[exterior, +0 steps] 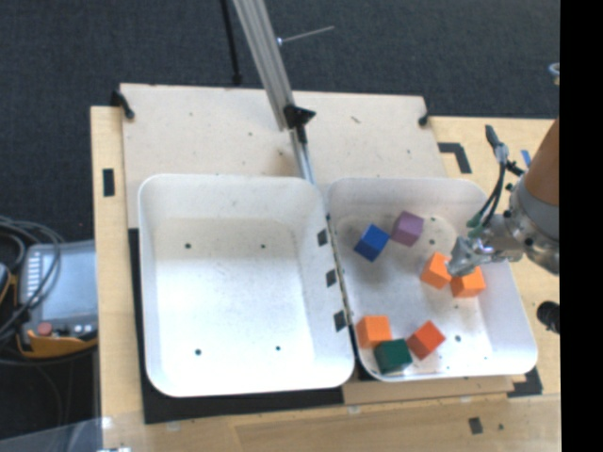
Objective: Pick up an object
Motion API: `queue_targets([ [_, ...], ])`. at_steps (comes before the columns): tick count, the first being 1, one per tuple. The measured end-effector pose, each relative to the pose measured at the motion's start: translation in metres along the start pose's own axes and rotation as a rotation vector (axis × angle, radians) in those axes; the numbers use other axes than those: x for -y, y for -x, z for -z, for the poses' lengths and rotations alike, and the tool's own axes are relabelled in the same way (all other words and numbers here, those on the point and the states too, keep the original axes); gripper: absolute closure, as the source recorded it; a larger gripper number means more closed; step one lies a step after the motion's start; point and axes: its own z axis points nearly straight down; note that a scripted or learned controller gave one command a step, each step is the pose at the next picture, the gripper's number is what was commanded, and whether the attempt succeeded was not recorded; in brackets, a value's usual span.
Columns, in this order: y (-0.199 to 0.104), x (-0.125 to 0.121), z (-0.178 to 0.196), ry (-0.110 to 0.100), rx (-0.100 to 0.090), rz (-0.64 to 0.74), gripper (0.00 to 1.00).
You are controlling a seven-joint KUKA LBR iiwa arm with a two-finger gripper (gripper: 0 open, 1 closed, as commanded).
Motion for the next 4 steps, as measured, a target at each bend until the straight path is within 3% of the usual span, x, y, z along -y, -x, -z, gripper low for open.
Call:
queue_targets([
  [4, -0.199, -0.018, -0.037, -0.009, -0.002, 0.001, 1.00],
])
